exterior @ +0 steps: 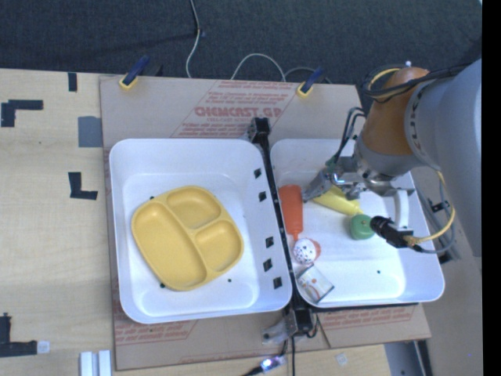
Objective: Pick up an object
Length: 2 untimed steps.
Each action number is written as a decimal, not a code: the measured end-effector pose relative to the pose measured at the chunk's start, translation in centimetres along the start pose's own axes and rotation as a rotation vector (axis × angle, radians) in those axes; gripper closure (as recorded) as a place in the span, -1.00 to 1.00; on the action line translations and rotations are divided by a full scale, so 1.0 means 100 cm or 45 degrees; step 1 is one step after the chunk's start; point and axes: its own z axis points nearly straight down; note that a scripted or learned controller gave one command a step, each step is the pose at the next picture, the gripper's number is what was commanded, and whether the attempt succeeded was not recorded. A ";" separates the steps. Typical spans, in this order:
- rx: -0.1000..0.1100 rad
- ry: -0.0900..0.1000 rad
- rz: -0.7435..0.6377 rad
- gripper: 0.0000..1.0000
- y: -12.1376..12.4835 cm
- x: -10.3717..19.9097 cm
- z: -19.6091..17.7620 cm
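The right bin (391, 288) holds an orange carrot-shaped piece (292, 211) along its left wall, a yellow banana-like piece (338, 203), a small green object (360, 227), a white ball with red spots (305, 251) and a small clear packet (315, 285). My gripper (327, 183) hangs low over the upper middle of this bin, right above the yellow piece's left end, just right of the carrot. Nothing shows between its fingers.
The left bin (125, 171) holds a yellow divided plate (186, 236). A black divider (270, 210) runs between the bins. The grey arm with its orange band (391, 124) covers the right bin's far right side. Cables trail near the bin's right rim (427, 233).
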 end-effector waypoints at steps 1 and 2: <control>-0.001 0.007 -0.001 1.00 0.001 0.002 -0.012; 0.018 0.021 -0.005 1.00 0.009 0.002 -0.055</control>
